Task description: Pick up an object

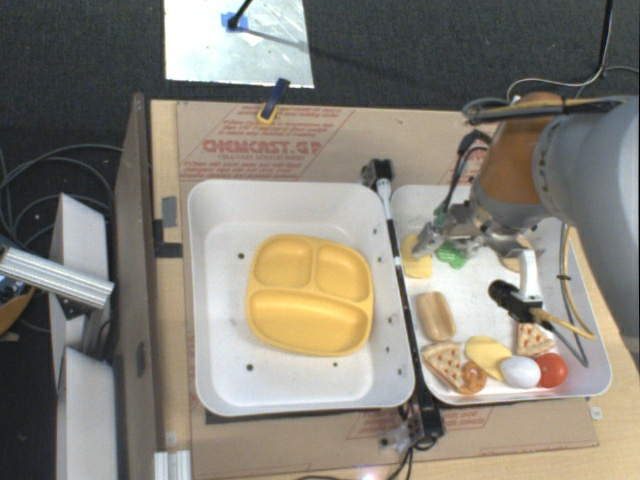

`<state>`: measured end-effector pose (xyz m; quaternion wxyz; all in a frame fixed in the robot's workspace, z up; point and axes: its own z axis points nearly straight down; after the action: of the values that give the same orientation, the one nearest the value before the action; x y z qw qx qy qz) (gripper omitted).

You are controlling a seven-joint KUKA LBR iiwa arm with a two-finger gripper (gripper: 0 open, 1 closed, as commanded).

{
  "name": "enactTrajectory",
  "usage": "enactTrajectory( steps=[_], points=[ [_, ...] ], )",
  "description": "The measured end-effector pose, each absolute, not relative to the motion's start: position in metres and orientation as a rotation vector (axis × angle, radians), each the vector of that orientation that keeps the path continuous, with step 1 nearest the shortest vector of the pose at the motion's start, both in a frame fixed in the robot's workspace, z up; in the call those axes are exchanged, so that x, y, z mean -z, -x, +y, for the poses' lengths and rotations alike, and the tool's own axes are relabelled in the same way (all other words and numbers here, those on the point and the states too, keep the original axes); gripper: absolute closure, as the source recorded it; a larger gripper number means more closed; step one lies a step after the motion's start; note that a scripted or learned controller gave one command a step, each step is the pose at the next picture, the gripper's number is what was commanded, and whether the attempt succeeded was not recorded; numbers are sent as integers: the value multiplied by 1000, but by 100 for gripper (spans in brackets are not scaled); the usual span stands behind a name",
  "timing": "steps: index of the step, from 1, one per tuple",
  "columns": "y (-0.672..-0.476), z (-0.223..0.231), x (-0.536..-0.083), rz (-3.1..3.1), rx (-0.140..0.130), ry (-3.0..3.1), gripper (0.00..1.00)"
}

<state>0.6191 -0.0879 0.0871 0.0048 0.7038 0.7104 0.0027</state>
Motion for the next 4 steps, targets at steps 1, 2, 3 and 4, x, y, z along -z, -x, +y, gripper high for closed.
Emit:
enactTrajectory(
  steps=[1,2,3,4],
  points=[
    [-654,-83,-86,2224,-8,-2211,0],
    [-653,-91,-85,2220,-3,-2219,0],
    [-658,-126,-86,2218,-3,-2220,0],
    [-669,-153,-86,2222,-2,-2222,0]
  ],
)
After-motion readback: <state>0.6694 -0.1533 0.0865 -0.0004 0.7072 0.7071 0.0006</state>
